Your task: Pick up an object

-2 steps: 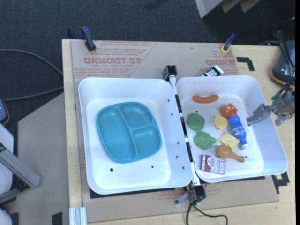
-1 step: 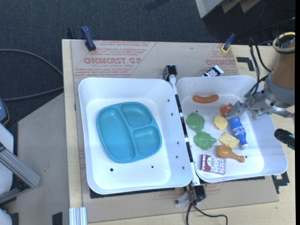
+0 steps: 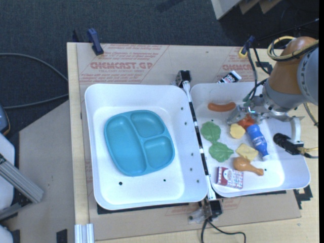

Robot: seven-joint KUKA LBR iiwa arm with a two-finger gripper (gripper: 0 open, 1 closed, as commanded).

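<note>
So, two white bins side by side on the bench. Left bin (image 3: 96,135) holds a blue divided plate (image 3: 139,142) w/ three compartments, sitting roughly mid-bin, tilted a bit relative to the bin walls.

Right bin (image 3: 296,178) has the toy food. Hot dog (image 3: 221,106) lies near the back, lengthwise across. Two green leaf pieces – upper leaf (image 3: 210,131) and lower leaf (image 3: 220,151) – sit close to the divider side, one just in front of the other, apart by a small gap. Yellow round piece (image 3: 237,131) is just beside the upper leaf, touching or nearly touching the blue bottle (image 3: 257,140), which lies on its side, white cap end pointing toward the front right. A red-orange item (image 3: 247,121) is at the bottle's back end, partly hidden under the tool. Pale yellow wedge (image 3: 246,151) sits beside the bottle's lower part. Chicken drumstick (image 3: 247,165) lies just in front of the wedge. Red-and-white carton (image 3: 229,177) is at the bin's front edge, near the divider.

Arm comes in from the right, orange band up top. Gripper (image 3: 244,114) is down low in the right bin – over the red-orange item, btw. the hot dog and the bottle. Metal fingers are visible but how far apart they are, or whether anything is pinched, can't tell from this angle.
</note>
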